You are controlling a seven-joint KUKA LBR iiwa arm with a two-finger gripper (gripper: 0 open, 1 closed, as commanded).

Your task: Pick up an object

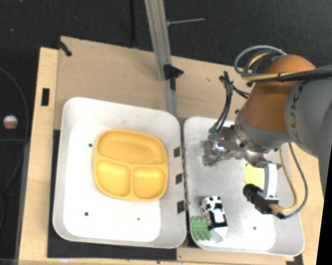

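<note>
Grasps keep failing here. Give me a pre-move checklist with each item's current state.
1. Gripper located, over the right bin: ok.
2. Finger state readable: cannot tell.
3. Target in reach: black-and-white toy lies loose in that bin's near left corner: ok.
4. Target stands apart: a green piece touches it: not ok.
5. Yellow item graspable: partly hidden under the arm: cannot tell.
6. Yellow divided tray lies flat in the left bin: ok.

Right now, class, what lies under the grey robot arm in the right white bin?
A pale yellow block pokes out beneath the arm in the right bin; the arm covers its upper part.
</note>
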